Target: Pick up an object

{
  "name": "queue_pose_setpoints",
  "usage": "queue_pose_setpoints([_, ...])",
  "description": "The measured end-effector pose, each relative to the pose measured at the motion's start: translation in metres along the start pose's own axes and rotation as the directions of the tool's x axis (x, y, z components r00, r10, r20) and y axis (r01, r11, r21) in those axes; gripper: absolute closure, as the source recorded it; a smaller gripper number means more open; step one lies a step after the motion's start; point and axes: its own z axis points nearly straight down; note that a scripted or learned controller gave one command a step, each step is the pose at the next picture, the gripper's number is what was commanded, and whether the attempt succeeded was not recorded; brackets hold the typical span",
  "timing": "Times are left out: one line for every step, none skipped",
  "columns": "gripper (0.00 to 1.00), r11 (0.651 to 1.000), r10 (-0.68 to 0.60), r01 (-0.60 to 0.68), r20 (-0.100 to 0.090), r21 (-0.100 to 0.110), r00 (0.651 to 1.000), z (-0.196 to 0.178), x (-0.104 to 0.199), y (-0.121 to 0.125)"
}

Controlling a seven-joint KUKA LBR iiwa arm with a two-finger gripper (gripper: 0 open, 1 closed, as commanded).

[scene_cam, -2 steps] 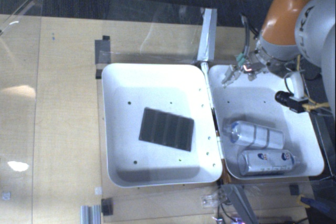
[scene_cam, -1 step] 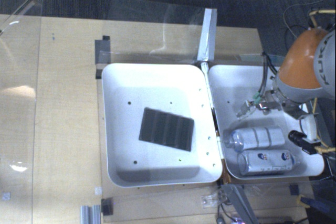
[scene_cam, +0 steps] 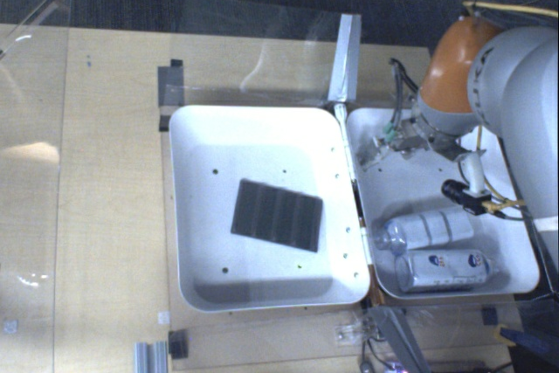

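A dark ribbed rectangular pad (scene_cam: 277, 215) lies flat in the middle of the left bin (scene_cam: 201, 144). In the right bin (scene_cam: 524, 271), a clear plastic bottle (scene_cam: 425, 231) lies on its side near the front. A silver can with a blue and red label (scene_cam: 444, 269) lies just in front of the bottle, also on its side. My gripper (scene_cam: 382, 149) hangs low over the back left corner of the right bin, close to the wall between the bins. It is well behind the bottle and the can, and nothing shows in its grasp.
The grey arm with its orange band (scene_cam: 454, 70) covers the back right of the right bin. A metal post (scene_cam: 346, 57) stands behind the divider between the bins. A clear plastic sheet (scene_cam: 35, 153) lies over the bench at the left.
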Motion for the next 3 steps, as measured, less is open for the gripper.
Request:
queue_pose_setpoints([0.0,1.0,-0.02,0.02,0.001,0.001,1.0,-0.116,-0.014,-0.05])
queue_pose_setpoints([0.0,0.995,0.096,-0.096,0.001,0.003,0.995,-0.172,-0.047,-0.02])
queue_pose_setpoints([0.0,0.999,-0.042,0.042,-0.001,0.005,0.999,-0.109,-0.065,-0.091])
